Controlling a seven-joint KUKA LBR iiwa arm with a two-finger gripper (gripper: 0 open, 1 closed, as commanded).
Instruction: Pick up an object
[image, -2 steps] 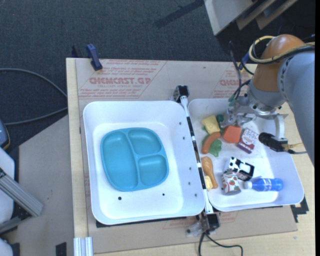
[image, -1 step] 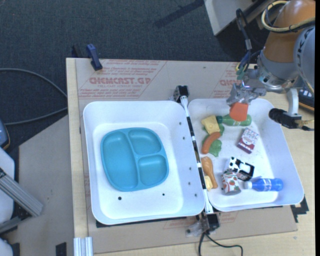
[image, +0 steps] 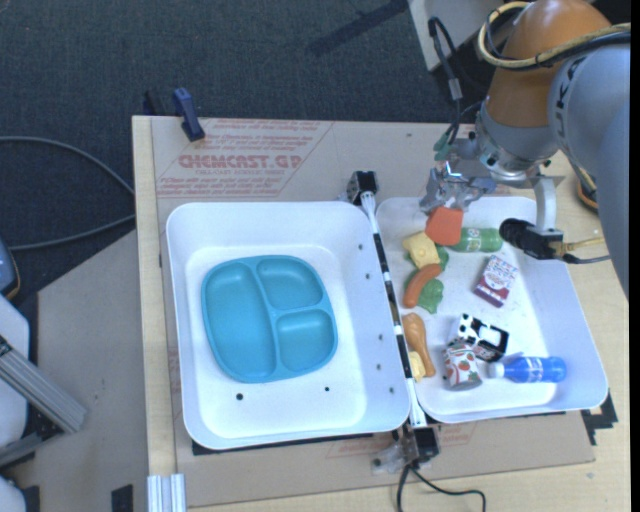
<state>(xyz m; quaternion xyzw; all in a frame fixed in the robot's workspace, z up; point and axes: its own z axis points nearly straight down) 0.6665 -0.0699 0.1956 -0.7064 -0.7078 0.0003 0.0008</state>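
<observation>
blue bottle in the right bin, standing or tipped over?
Tipped over. The blue bottle lies on its side near the front edge of the right bin, its long axis running left to right, white cap end toward the small carton.

You can read one piece of print: large red letters on the brown cardboard sheet (image: 240, 160) under the bins, just behind the left bin. They look like "CHEMCAST GP", though the first letters are soft and you should not trust every one. Smaller red lines run above and below that word, too fine for you to make out. The small red-and-white packet (image: 497, 280) and the little carton (image: 460, 366) in the right bin carry printing, but you cannot read any of it.
</observation>
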